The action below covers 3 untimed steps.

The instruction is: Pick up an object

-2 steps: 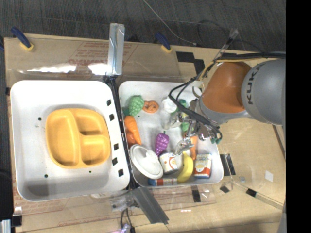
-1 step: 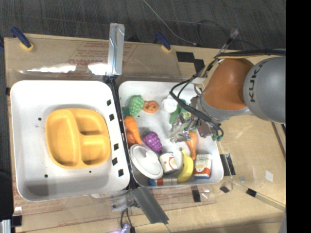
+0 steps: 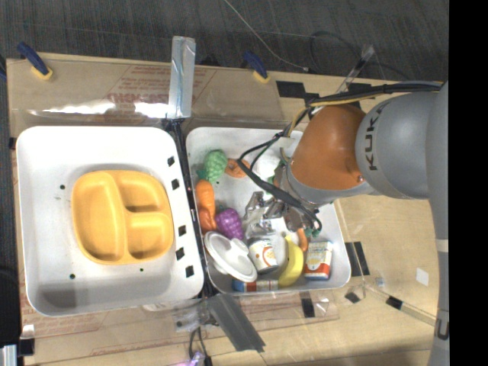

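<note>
Big grey arm up top, reaching down into right bin. Gripper low among toys, just beside purple grapes and banana. Can't tell if claw apart or together. Nothing lifted yet. Yellow tray in left bin.

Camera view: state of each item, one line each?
Tool: down in the right bin, above the clutter; grip unclear.
Tray: upright in the left bin, compartments bare.
Carrot: lying flat by the right bin's left wall.
Grapes: resting beside the carrot.
Banana: lying near the front wall.
Can: on its side.
Carton: lying in the front right corner.
</note>
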### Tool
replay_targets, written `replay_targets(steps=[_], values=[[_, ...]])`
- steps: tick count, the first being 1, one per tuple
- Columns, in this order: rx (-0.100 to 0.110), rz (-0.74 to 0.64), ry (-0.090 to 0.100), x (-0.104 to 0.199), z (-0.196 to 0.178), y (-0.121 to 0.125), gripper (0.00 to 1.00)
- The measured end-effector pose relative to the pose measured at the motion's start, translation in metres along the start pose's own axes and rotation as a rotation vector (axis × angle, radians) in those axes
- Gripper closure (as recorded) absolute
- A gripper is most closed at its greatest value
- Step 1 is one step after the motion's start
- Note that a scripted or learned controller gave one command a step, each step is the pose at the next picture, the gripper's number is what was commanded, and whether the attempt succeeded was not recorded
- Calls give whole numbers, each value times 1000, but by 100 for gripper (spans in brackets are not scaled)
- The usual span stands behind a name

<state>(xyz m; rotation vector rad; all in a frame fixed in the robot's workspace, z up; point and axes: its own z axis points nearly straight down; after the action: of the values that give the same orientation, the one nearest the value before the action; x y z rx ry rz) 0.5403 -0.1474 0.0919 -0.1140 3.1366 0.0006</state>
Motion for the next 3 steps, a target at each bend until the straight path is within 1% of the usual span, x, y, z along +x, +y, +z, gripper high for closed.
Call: replay_targets(steps=[1, 2, 3], values=[[1, 113, -9, -71, -114, 39, 100], [0, 147, -5, -116, -166, 74, 100], [1, -399, 3, -97, -166, 22, 100]])
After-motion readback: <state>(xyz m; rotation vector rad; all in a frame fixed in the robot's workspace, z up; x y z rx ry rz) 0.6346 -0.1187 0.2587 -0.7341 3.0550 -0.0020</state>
